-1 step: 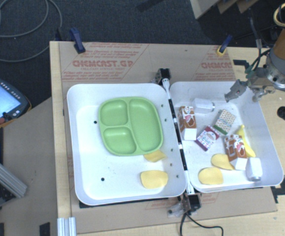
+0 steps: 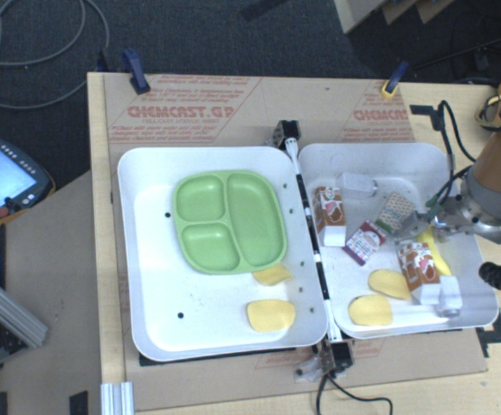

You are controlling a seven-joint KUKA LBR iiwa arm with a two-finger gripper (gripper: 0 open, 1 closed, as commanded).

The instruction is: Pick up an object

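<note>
Item: small red-and-white printed foil snack packet, lying flat in the right-hand shallow white plastic bin, just below the gripper. Likely light, crinkly, slippery; its flat middle is offering the best hold. Jaw state: cannot tell.

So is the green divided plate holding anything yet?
Empty: all three compartments of the green plate show bare; a yellow piece lies beside it.

Two white bins, one green tray, four yellow chips.
</note>
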